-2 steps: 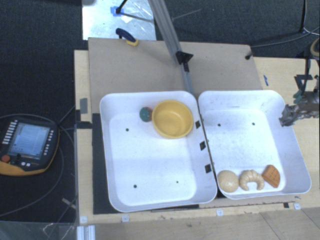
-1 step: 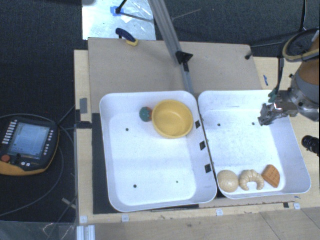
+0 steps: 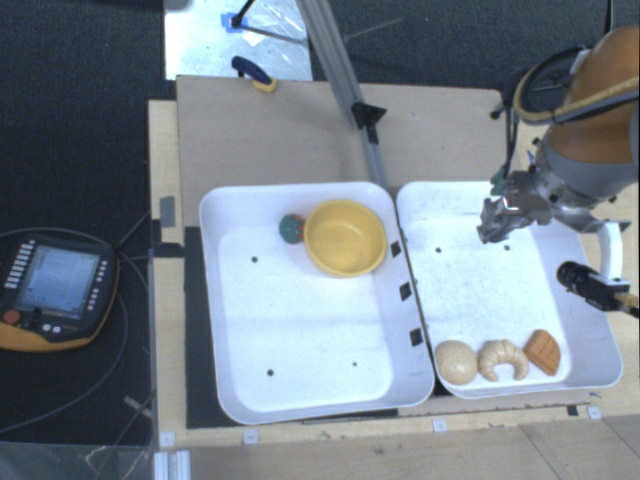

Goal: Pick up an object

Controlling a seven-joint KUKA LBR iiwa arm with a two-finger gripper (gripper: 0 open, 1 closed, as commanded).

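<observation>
Gripper (image 3: 493, 230) hanging over right bin (image 3: 590, 373) far edge, can't tell hand state; bread roll (image 3: 456, 361), croissant (image 3: 505, 359), waffle (image 3: 543, 350) sitting at near edge, nothing picked yet.

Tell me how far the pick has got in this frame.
Nothing looks picked yet. The gripper hangs over the right bin's upper part, with no object seen in it. The bun, croissant and waffle piece lie along its bottom edge. The grasp itself remains.

yellow bowl (image 3: 345, 238), teal ball (image 3: 291, 228), white bins (image 3: 300, 368), tan pastries (image 3: 503, 359).
</observation>
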